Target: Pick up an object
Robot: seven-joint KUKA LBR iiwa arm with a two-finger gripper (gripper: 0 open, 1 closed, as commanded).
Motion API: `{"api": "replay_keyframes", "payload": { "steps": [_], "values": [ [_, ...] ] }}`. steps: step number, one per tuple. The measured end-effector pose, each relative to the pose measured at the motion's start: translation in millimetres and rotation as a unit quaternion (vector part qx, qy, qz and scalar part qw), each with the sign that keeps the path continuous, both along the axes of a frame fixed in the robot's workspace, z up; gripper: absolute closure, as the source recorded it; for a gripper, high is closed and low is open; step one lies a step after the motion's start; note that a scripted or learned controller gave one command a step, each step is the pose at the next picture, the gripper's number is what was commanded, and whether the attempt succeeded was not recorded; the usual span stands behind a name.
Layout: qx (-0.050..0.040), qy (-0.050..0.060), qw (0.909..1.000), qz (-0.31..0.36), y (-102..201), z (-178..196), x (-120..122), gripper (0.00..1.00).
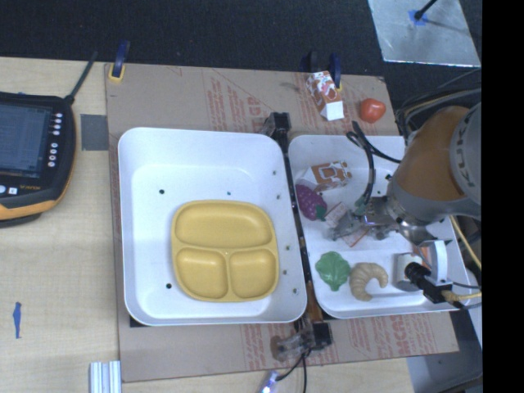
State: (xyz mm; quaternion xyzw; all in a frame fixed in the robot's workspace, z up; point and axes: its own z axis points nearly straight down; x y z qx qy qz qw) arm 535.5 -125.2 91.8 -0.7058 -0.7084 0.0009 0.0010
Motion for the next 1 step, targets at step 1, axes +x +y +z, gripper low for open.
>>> {"api": "replay_keyframes", "payload": {
  "steps": [1],
  "values": [
    [-0.0005, 0.001, 1.0000, 0.002, -0.8, 9.8, -0.3, 1.00]
  ]
}}
